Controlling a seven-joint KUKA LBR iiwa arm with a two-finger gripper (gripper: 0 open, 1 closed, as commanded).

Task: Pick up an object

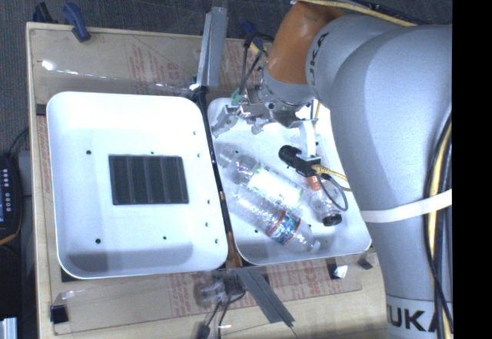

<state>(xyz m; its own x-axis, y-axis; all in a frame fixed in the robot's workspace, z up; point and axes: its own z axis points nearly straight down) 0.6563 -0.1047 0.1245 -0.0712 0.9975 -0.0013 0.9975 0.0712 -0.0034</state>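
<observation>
The right bin [344,240] holds a loose heap of clear plastic bottles. One bottle [270,216] lies slantwise near the front edge, crumpled, with a blue and red label; another [257,178] lies just behind it, touching it. The gripper [235,111] hangs over the bin's far left corner, apart from both; whether it is open or closed cannot be told. The left bin [77,137] shows a dark ribbed panel [148,180].

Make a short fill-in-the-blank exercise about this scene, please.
1. The bin with the dark grate is ___ in colour.
2. The clear bottles lie in the other bin, on the view's ___ side.
3. The band on the arm above its wrist is ___.
Missing words: white, right, orange.
</observation>
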